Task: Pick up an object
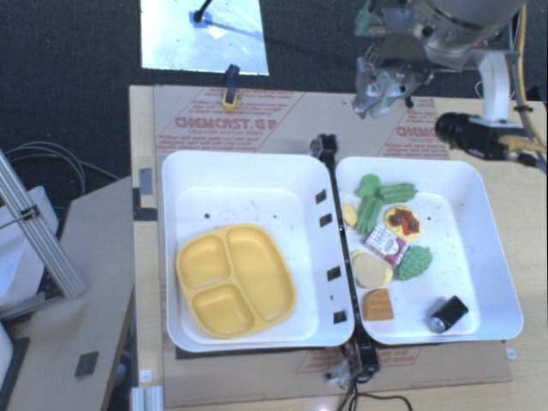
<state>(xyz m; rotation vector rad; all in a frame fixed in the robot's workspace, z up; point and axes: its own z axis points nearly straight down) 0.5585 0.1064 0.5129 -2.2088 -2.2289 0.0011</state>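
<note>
My gripper [375,99] hangs high above the bench, behind the back rim of the right bin [492,255], well clear of everything in it. In that bin lie a green branched toy [375,199], a small pizza piece [402,221], a purple and white packet [385,245], a bumpy green piece [415,262], a pale round disc [372,271], a brown square cracker [377,304], a small yellow bit [349,217] and a black block [448,313] near the front.
The left bin [214,187] holds a yellow three-part plate [235,278]. A black divider with clips [336,238] runs between the bins. A shiny sheet [204,22] lies beyond the bench at the back left.
</note>
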